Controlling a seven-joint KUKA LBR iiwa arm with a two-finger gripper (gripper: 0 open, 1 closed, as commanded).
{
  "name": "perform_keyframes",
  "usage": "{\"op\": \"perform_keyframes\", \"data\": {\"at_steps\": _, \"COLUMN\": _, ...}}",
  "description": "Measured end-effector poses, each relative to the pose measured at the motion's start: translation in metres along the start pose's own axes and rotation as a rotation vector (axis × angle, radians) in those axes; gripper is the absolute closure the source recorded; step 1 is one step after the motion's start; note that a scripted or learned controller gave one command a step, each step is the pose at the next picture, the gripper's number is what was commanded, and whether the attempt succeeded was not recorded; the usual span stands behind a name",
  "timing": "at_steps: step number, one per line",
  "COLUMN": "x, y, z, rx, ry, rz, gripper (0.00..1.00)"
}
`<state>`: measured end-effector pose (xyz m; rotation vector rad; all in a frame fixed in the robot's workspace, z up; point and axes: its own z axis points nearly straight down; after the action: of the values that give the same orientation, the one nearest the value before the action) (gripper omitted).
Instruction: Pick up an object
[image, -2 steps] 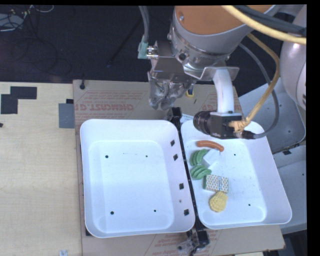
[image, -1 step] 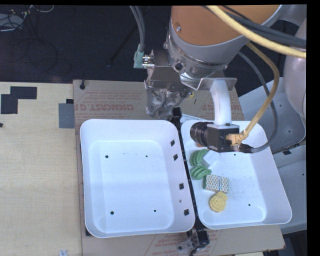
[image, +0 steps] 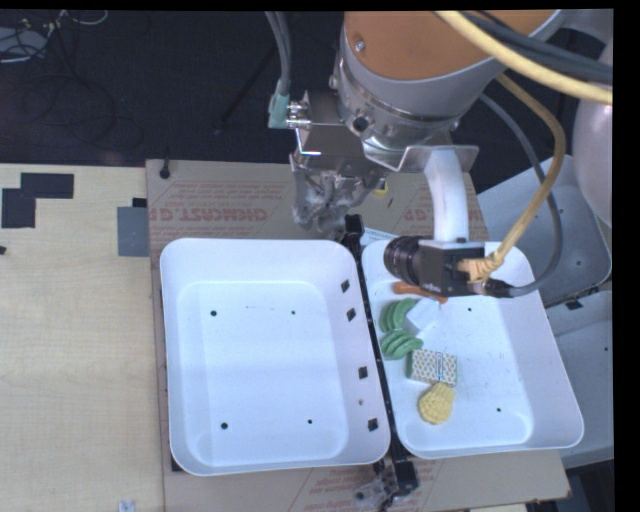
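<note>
My gripper (image: 323, 200) hangs above the back rim of the bins, near the divide between them, and it looks blurred. The right bin (image: 520, 400) holds several small things along its left side. An orange stick (image: 412, 290) lies at the back, partly under the wrist. Two green curved pieces (image: 398, 314) (image: 401, 343) lie in front of it. Nearer the front sit a pale patterned block (image: 433, 367) and a yellow ridged piece (image: 436, 404). All of them lie lower in the view than the gripper, apart from it.
The left bin (image: 260, 350) stands beside the right one, with black clips (image: 362, 372) along the shared edge. Both rest on a cardboard sheet (image: 220, 205). A pale wooden bench top (image: 70, 350) lies to the left.
</note>
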<state>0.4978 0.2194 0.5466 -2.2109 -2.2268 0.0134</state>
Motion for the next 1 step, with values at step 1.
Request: {"op": "perform_keyframes", "data": {"at_steps": 1, "x": 0.0244, "y": -0.0226, "z": 0.0102, "rx": -0.002, "ry": 0.001, "rz": 0.005, "gripper": 1.0}}
